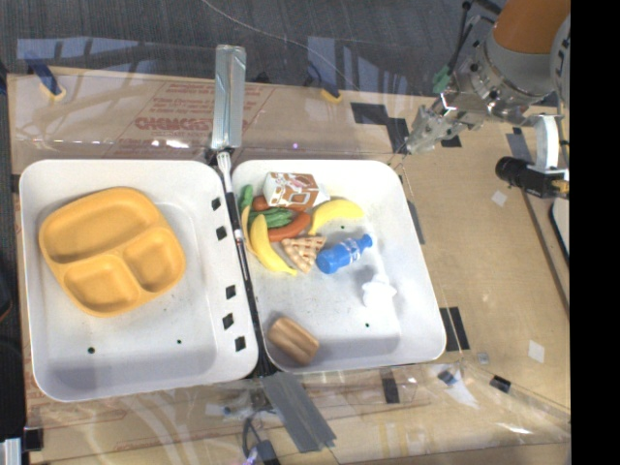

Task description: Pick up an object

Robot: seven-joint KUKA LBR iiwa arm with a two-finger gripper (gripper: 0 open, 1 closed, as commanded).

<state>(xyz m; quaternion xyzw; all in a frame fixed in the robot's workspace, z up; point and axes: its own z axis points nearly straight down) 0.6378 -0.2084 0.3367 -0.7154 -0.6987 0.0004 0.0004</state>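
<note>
Brown cardboard is covering the bench (484, 260) under clear plastic sheeting, with strips of dark tape lying here and there on it, and dark carpet is showing along the top of the camera view. Two shallow white bins are sitting side by side on this surface, their inner rims touching along a taped seam. The left bin (58, 366) is holding a yellow divided tray (108, 250), lying slightly tilted toward the upper left corner. The right bin (412, 308) is holding a cluster of toy food in its upper half: a small carton (291, 190) at the top, a banana (266, 250) curving down the left side, a second yellow fruit (334, 213) just right of the carton, a red sausage-like piece (291, 229) between them, something green (248, 203) by the seam, a waffle-patterned piece (304, 251), and a blue bottle (341, 254) lying on its side just beside it. A small white object (378, 292) is resting a little below the bottle (hard to make out against the bin floor), and a brown bread roll (292, 340) is sitting apart near the bottom rim. The arm (528, 17) is reaching in from the upper right, and the gripper (422, 134) is hovering outside the right bin, just beyond its upper right corner; whether it is apart or together I cannot tell, and nothing is visibly held by it.
</note>
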